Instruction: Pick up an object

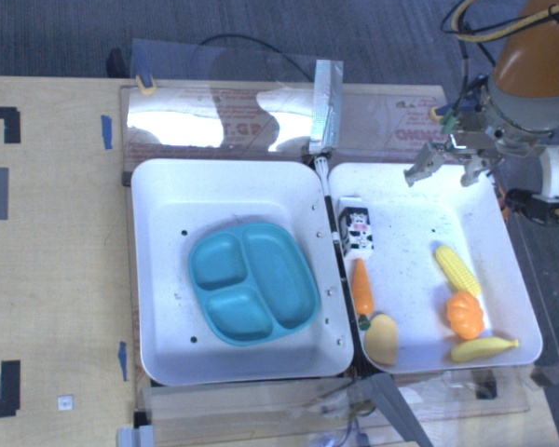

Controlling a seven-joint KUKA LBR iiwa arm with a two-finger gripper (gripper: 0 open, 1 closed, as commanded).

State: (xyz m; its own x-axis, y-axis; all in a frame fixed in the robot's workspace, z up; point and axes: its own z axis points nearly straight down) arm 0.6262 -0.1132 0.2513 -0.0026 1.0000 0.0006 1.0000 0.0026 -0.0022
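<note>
Arm [531,54] reaching in from right, pincer [444,169] spread wide, gripping nothing, over right bin's [419,361] far edge

Glossy plastic blue tray [252,284]; matt wooden bench [51,250]; metallic claw [444,168].

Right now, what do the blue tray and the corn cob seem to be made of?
The blue divided tray looks like moulded plastic, matte to slightly satin: one even turquoise colour, rounded edges, three smooth compartments. The corn cob seems to be a plastic toy: uniform bright yellow, faint kernel rows, a slight sheen. From this view real corn cannot be fully excluded, but the look suggests play food.
</note>
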